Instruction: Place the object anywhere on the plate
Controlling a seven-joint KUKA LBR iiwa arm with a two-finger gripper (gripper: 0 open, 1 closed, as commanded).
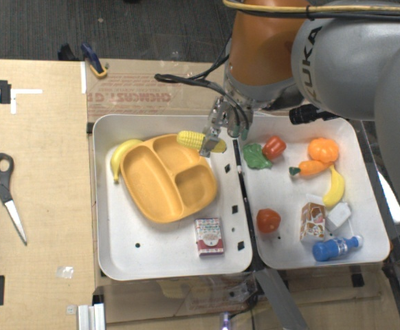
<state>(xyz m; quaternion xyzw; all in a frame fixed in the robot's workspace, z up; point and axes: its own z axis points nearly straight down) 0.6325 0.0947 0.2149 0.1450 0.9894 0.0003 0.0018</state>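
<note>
One relation matters here: the corn cob (pixel 192 140) lies at the gripper (pixel 217 137)'s 9 o'clock, its near end right at the fingertips, long axis running roughly 3-to-9 with a slight tilt.

- The near end of the cob looks pinched between the fingers, so I read the tool as closed on the corn. Grip is at the very end of the cob, not mid-body, so it's marginal.
- The cob sits over the plate (pixel 152 205)'s rim at about the plate's 1 o'clock, most of its length already above the yellow plate edge. Can't tell if it's resting on the rim or just above it.
- The plate is in the left bin (pixel 110 253), a three-compartment yellow dish. A banana (pixel 121 155) hugs its 10 o'clock edge; a small carton (pixel 209 236) lies at its 5 o'clock, apart from it.
- The arm comes in from 2 o'clock, wrist above the divider between the bins.

Judgement: nearly done. The coming move should be a short shift toward 8 o'clock so the whole cob clears the rim and lands in a compartment, then release. Risk: released where it is, the cob could roll off the rim into the bin, since it's round and perched on the edge.
</note>
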